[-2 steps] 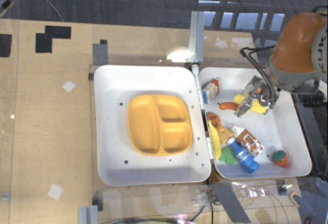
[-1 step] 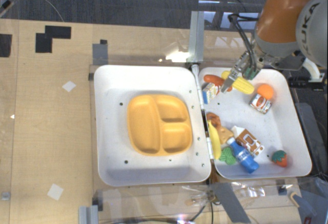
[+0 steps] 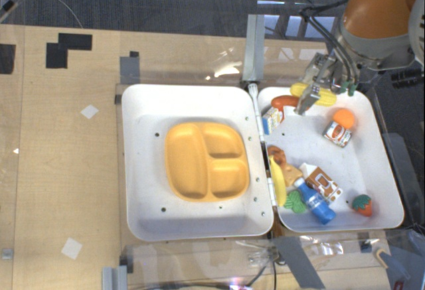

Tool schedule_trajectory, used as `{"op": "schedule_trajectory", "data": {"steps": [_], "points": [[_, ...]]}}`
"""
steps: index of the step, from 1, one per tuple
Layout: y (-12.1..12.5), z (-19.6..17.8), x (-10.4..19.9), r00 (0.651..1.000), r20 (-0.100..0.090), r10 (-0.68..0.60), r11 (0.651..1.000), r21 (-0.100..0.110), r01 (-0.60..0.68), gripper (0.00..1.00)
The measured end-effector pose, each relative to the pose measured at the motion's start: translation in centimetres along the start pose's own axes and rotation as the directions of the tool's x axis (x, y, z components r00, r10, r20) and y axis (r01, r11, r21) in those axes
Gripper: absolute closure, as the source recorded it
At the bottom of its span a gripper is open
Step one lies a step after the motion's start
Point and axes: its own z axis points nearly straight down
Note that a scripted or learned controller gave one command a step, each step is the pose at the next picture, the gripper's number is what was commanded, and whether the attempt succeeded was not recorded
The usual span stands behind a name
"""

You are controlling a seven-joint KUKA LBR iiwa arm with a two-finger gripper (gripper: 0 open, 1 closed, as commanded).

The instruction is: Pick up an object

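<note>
My gripper (image 3: pixel 312 97) hangs over the far end of the right bin (image 3: pixel 382 149), and its fingers are clamped on a yellow corn cob (image 3: pixel 320 94), which sits between them, lying crosswise. Just left of the corn, a red sausage-shaped toy (image 3: pixel 285 102) lies close to the bin's far left corner, with a small white and blue carton (image 3: pixel 271 119) just nearer than it, by the bin's left wall. To the right of my gripper an orange ball (image 3: pixel 344 117) touches a red and white can (image 3: pixel 337 135) lying on its side. Along the left wall toward the near end I see a brown toy (image 3: pixel 277 160), a banana (image 3: pixel 279 189) and something green (image 3: pixel 295 203). Beside those lie a blue bottle (image 3: pixel 316 206) and a brown and white box (image 3: pixel 325 184), touching each other. A strawberry (image 3: pixel 362 204) rests apart near the right near corner. In the left bin (image 3: pixel 143 169) a yellow divided tray (image 3: pixel 206 160) sits about in the middle. Both bins stand side by side on the bench (image 3: pixel 60 169).
</note>
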Motion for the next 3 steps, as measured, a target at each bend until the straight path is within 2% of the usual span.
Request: {"op": "schedule_trajectory", "data": {"steps": [1,2,3], "points": [[2.0,-1.5,3.9,0.984,-0.003,-0.18,0.984,0.0,0.18,1.0],[-0.7,0.7,6.3,0.944,-0.006,-0.33,0.944,0.0,0.33,1.0],[-9.1,-2.0,3.9,0.952,-0.002,-0.306,0.952,0.003,0.306,1.0]]}}
